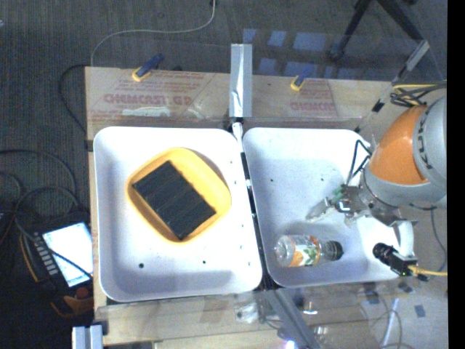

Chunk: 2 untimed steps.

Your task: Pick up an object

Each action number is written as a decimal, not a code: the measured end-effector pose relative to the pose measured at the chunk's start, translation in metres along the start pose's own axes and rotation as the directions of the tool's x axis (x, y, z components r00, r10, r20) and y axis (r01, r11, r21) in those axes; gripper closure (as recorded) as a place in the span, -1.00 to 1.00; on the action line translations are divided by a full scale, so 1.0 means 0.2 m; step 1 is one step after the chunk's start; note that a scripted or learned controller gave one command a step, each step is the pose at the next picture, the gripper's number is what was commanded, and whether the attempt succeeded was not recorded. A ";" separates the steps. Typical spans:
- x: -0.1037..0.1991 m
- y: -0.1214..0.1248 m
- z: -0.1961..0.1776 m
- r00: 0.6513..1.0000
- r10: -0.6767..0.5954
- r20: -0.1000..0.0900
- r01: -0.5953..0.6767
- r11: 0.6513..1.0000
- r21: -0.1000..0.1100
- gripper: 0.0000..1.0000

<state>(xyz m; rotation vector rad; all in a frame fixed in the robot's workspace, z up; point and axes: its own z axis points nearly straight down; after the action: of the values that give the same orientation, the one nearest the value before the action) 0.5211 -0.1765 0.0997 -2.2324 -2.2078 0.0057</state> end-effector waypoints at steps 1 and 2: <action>-0.01 -0.13 0.04 0.999 -0.049 0.006 0.049 0.998 -0.028 -1.00; 0.22 -0.15 0.04 0.998 -0.068 0.010 0.068 0.997 -0.026 -1.00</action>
<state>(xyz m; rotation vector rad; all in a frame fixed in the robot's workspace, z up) 0.4914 -0.1332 0.0918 -2.1730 -2.3000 -0.0134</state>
